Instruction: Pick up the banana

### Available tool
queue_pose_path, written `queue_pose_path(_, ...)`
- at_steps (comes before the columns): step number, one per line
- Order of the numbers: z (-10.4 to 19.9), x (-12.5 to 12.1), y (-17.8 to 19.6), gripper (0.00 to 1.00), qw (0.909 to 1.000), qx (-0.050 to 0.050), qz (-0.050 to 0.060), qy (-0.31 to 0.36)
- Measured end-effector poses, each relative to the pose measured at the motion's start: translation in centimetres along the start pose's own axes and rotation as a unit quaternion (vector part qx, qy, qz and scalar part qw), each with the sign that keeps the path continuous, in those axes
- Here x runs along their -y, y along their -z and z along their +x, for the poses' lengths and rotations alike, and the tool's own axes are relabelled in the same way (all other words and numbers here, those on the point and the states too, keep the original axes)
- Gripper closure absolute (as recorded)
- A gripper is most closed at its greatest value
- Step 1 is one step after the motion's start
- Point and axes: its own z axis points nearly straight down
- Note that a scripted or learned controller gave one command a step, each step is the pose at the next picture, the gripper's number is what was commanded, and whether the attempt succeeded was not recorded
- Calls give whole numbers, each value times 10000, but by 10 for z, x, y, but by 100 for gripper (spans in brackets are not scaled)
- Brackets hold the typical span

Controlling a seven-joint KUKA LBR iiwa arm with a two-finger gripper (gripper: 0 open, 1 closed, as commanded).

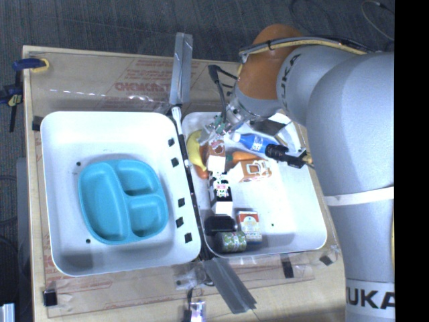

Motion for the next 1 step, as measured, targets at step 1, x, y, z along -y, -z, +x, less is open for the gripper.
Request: queue_pose_path(1,-24,47,-7,100,9951,106,-88,976)
